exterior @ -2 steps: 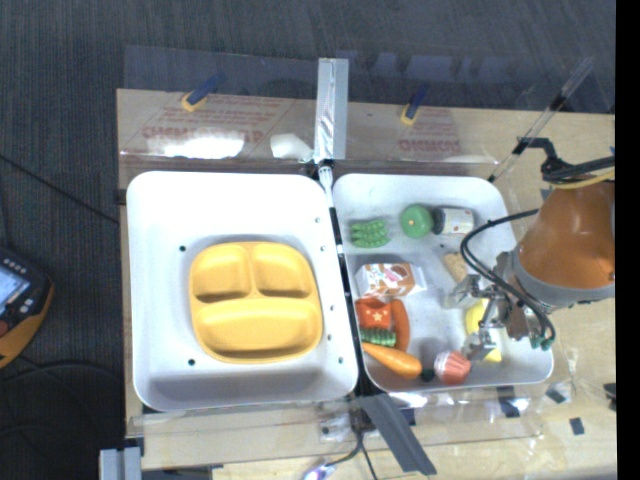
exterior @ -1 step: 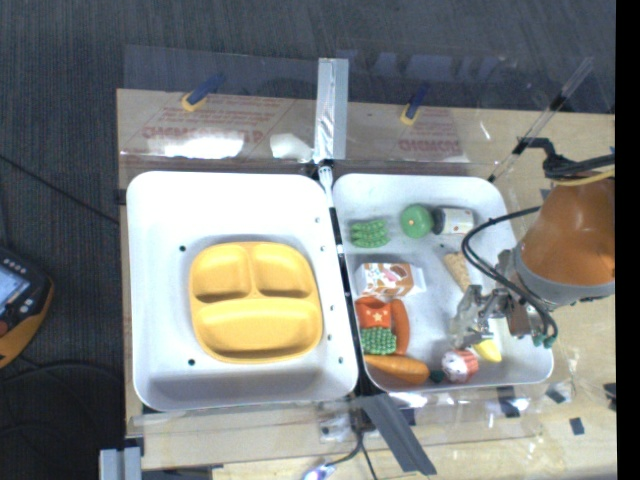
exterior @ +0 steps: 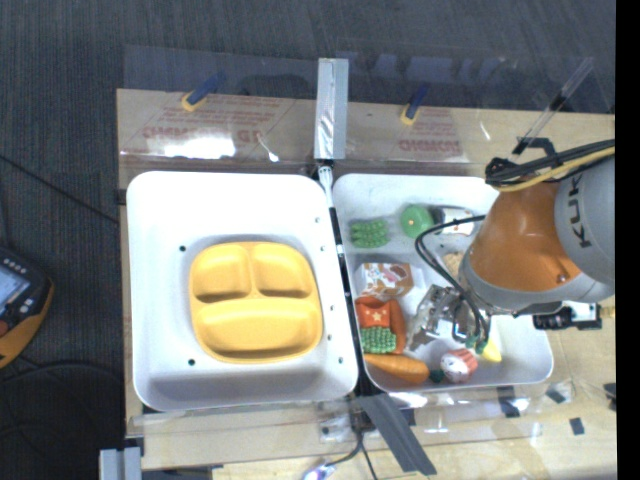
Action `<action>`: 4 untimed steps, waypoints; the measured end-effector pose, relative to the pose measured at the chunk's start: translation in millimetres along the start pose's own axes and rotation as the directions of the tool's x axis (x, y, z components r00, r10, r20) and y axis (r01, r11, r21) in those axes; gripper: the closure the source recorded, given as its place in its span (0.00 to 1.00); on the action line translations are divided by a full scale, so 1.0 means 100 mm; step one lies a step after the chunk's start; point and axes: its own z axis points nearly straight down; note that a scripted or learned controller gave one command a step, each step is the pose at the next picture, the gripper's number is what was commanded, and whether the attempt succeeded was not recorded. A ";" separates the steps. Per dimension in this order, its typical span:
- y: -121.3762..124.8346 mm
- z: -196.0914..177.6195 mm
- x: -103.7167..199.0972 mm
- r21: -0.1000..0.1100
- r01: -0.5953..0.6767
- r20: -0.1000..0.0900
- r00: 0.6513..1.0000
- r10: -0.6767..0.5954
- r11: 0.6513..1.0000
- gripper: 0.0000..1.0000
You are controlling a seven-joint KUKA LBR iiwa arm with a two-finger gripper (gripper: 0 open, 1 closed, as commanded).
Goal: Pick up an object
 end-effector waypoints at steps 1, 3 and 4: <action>0.01 -0.02 -0.05 -0.003 -0.001 0.020 1.000 0.001 1.000 0.00; 0.42 0.03 -0.38 0.003 -0.148 -0.014 0.989 0.148 0.989 0.00; 0.56 0.04 -1.14 0.002 0.007 -0.009 1.000 -0.007 1.000 0.00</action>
